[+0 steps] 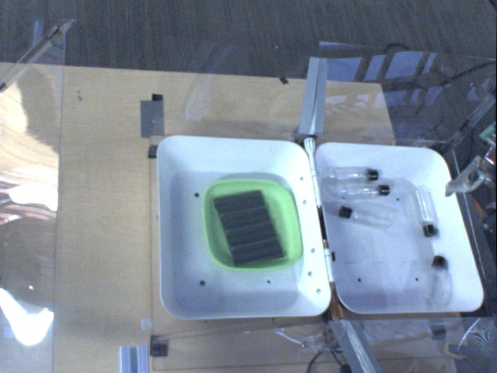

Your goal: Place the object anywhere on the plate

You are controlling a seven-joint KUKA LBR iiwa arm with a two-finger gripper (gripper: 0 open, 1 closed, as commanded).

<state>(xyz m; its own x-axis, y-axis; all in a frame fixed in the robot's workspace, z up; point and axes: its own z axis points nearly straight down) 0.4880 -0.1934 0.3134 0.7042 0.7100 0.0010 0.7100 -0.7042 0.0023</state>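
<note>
A green square plate (pixel 252 228) lies in the left white bin (pixel 178 286). On the plate rests a dark grey ridged block (pixel 248 228), lying flat and turned slightly. Several clear vials with black caps lie in the right white bin (pixel 388 286): two near its back left (pixel 353 177), one a little nearer (pixel 366 216), one at the right (pixel 425 205) and one at the front right (pixel 440 280). At the view's right edge a pale part of my gripper (pixel 468 179) shows just over the right bin's rim, well away from the plate.
A grey metal post (pixel 313 99) stands behind the seam between the bins. The bins sit on a wooden bench (pixel 93 208) under a clear sheet with glare at the left. Cables and frame parts crowd the far right.
</note>
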